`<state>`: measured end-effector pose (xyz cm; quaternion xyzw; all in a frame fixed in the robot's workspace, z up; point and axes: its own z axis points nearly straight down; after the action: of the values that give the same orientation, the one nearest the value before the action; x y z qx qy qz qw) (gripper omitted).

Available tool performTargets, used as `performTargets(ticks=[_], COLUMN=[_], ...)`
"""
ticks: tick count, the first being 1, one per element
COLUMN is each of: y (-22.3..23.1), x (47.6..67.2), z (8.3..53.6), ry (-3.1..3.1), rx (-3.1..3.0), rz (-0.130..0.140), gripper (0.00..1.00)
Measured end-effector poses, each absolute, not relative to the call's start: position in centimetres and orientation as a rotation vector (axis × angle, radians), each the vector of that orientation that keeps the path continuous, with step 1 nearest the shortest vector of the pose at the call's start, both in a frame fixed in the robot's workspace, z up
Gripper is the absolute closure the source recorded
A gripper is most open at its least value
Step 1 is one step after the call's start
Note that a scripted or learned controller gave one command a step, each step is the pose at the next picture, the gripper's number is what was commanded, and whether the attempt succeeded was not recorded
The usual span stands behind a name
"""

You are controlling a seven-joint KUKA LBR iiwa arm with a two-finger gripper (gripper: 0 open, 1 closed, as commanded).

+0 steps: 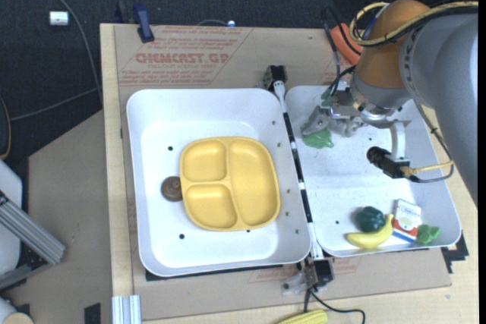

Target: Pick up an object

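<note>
Arm (pixel 433 42) in from right, wrist low over far-left part of R bin (pixel 342 186). Jaws down near bin floor, just beside green piece (pixel 317 138), poss. touching its upper edge. Jaw state: can't tell, too cluttered w/ metal parts to read as wide or narrow. No sign of green piece between jaws; lying on bin floor as far as seen, close to wall shared w/ L bin (pixel 152 133). Other R-bin items in near-right corner, well apart from jaws: pepper (pixel 370 217), banana (pixel 370 239) touching it from below, carton (pixel 408 215) just right of both, small green thing (pixel 429 233) beside carton. L bin: yellow plate (pixel 228 184), 3 compartments, approx. centred; brown disc (pixel 171 188) against plate's left rim. Both bins on brown surface (pixel 197 57). Progress, est.: approach looks done, jaws at likely target; grasp unconfirmed, lift not begun. Left to do, prob.: close on green piece, raise clear of bin, confirm carry. Risk: piece small, low, flat-looking & near wall, so liable to slip out or get pushed aside rather than gripped.
</note>
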<state>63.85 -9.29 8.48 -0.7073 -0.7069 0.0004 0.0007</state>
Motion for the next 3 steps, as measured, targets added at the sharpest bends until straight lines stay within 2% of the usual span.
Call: performTargets(ticks=[1, 2, 3], y=[-9.4, -10.1, -10.0], x=[66.7, 63.7, 66.7], z=[8.5, 8.5, 8.5], ry=[-2.224, -2.22, -2.223], rx=[-2.221, -2.221, -2.222], rz=[-0.002, 0.001, -0.002], gripper=[0.0, 0.0, 0.0])
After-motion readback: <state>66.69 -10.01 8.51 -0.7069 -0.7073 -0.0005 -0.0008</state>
